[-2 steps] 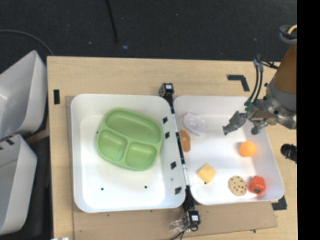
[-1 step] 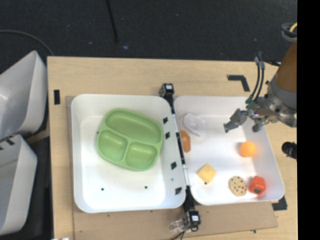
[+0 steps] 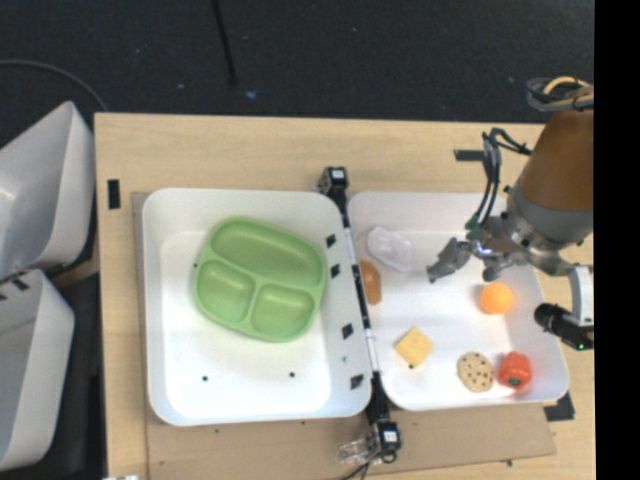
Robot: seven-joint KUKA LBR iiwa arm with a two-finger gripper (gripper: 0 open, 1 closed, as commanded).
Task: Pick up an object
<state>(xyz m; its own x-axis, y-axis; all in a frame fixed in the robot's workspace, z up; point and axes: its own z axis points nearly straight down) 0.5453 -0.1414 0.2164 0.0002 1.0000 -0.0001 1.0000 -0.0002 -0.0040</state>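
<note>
**Gripper low over right bin, nothing between its fingers**

Left bin (image 3: 165, 368): holds a green divided plate (image 3: 260, 279), three compartments, lying flat toward the bin's upper middle. Rest of that bin floor is bare white.

Divider between the bins runs down the centre with small black clips along it.

Right bin (image 3: 440, 388): just past the divider an orange-brown oblong item (image 3: 371, 282) lies against the left wall. Above and right of it, a clear crumpled plastic piece (image 3: 390, 248). Lower, near the middle of the bin, a yellow cheese-like wedge (image 3: 413, 347). Further right along the front edge, a chocolate-chip cookie (image 3: 475, 371), and just beside it a red pepper-like item (image 3: 515, 370) with a green stem, near the front right corner. Above those, an orange ball (image 3: 496, 298).

Gripper (image 3: 462, 258) hangs from the arm coming in at right, orange band above the wrist. One dark finger (image 3: 447, 260) points left and down into the bin; the other finger is not clearly made out, so cannot tell if they are apart or together. Nothing is seen clamped. The orange ball is nearest, just right of and below the fingertips, apart from them. The plastic piece is near to the left, also apart.
</note>
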